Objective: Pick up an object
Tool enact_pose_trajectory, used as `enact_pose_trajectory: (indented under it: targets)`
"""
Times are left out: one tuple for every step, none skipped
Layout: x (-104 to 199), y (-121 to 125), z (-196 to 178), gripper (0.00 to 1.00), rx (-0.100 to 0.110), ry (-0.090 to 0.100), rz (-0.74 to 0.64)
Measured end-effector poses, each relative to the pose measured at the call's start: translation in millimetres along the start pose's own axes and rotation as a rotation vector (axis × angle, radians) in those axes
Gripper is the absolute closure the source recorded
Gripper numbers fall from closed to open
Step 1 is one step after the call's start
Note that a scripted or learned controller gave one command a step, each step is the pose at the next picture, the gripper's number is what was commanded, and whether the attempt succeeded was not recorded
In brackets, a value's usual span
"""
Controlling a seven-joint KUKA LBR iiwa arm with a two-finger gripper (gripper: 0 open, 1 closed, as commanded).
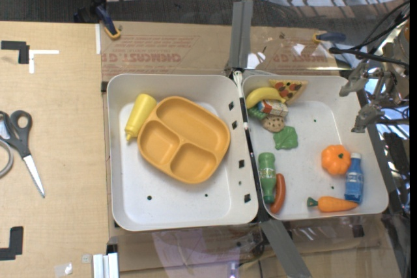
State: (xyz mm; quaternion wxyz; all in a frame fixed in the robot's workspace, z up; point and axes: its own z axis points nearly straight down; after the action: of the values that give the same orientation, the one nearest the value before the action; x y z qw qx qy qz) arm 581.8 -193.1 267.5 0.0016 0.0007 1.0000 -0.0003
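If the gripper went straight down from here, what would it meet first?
Likely bare floor of the right bin, near its right wall; the gripper sits beyond the orange pumpkin. Depth unclear.

I see the divided plate [182, 138] in the left bin [130, 205], a squeeze bottle [139, 115] touching its 10 o'clock edge. In the right bin [319, 117], the banana [262, 96] lies at 11 o'clock, the carrot [332, 204] at 5, and the pumpkin [335, 159] just left of a small bottle [354, 180].
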Motion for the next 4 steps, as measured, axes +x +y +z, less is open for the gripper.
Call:
enact_pose_trajectory:
  targets:
    - [37,-28,159,0.00,0.000,0.000,-0.082]
    - [44,-9,174,0.00,0.000,0.000,-0.187]
    - [66,-2,175,0.00,0.000,0.001,-0.194]
    - [90,-5,169,0.00,0.006,-0.025,-0.139]
